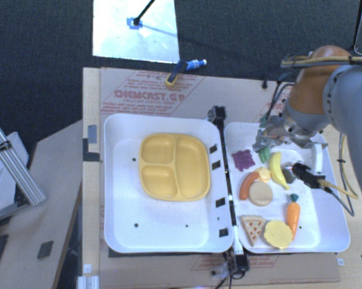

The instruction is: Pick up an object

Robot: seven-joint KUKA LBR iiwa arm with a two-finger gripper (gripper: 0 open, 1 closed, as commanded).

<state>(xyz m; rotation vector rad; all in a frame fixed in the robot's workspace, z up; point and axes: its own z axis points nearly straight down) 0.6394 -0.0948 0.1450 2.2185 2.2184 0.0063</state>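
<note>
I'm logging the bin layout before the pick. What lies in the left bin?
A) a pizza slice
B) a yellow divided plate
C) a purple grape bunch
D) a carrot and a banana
B: the yellow divided plate lies alone in the left bin, while the carrot, banana, pizza slice and purple grape bunch lie in the right bin.

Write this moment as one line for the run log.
arm: over right bin | gripper: low, near banana | held: nothing seen | left bin: yellow tray
</note>
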